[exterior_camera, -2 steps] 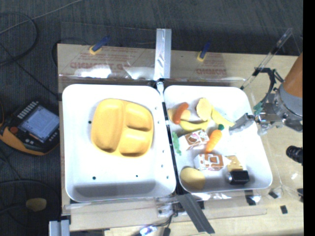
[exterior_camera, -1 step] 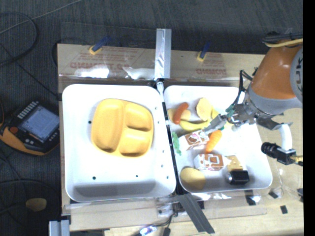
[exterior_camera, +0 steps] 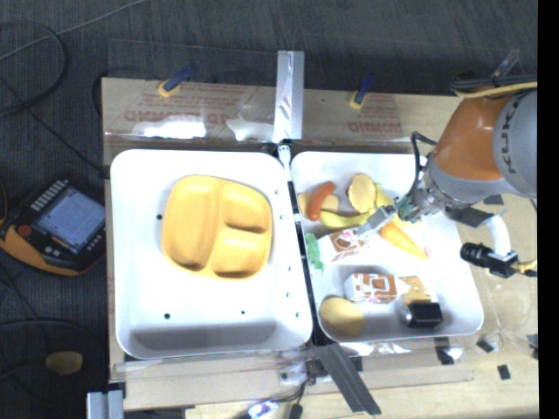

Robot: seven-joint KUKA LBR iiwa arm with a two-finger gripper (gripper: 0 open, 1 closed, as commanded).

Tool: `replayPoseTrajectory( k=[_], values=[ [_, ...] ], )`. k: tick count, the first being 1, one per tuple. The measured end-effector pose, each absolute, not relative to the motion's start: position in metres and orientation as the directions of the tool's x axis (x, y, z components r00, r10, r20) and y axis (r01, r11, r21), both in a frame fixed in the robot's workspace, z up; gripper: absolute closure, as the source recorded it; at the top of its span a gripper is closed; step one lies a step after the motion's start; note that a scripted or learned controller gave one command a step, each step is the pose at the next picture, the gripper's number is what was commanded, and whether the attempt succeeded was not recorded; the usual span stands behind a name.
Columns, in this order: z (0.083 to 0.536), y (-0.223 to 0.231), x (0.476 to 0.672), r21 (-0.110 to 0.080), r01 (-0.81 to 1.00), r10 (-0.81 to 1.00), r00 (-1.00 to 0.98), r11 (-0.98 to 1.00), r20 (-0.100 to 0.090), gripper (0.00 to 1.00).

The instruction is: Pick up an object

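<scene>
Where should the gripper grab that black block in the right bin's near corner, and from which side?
Probably straight from above, across the black block's short sides. It lies flat close to the right bin's rim, with a carton beside it, so sideways approaches look crowded.

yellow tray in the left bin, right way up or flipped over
Flipped over, it seems: the yellow tray shows three bulging, domed sections, not hollows, and lies alone in the left bin.

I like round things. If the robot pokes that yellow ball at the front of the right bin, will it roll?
Probably. The yellow ball looks smooth and rounded, so a push would likely roll it. The bin's front wall sits close, so it likely wouldn't go far. Its curved sides might slip from the jaws.
</scene>
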State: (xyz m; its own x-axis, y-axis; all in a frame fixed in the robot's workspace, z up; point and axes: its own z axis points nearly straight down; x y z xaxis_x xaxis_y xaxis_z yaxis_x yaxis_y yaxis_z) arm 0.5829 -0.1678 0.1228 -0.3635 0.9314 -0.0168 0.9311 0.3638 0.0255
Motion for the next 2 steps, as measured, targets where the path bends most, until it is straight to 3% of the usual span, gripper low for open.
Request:
replayPoseTrajectory(
  k=[1, 2],
  values=[
    [0.132, -0.166, 0.584, 0.025, 0.931, 0.931, -0.365, 0.365, -0.013, 1.00],
    [0.154, -0.107, 0.649, 0.000, 0.930, 0.930, -0.367, 0.367, -0.001, 1.00]
  ],
)
